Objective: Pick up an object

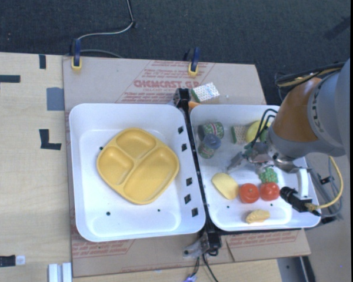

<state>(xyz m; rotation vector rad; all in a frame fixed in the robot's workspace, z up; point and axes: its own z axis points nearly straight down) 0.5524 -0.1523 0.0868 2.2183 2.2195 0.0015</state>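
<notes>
- Two red tomatoes [259,192] and a green piece [268,174] lie just below the gripper [242,157], in the right bin [223,216].
- Whether the gripper is open or closed, I cannot tell.
- Yellow piece [226,185] sits down-left of it; green can [210,138] up-left.
- Risk, I judge: crowding could make the gripper nudge neighbours aside and close on nothing.

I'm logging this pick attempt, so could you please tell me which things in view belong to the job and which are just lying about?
Belonging to the job:
claw
red tomatoes
yellow piece
green can
right bin

Just lying about:
yellow divided plate
left bin
cardboard sheet
clamps
</notes>
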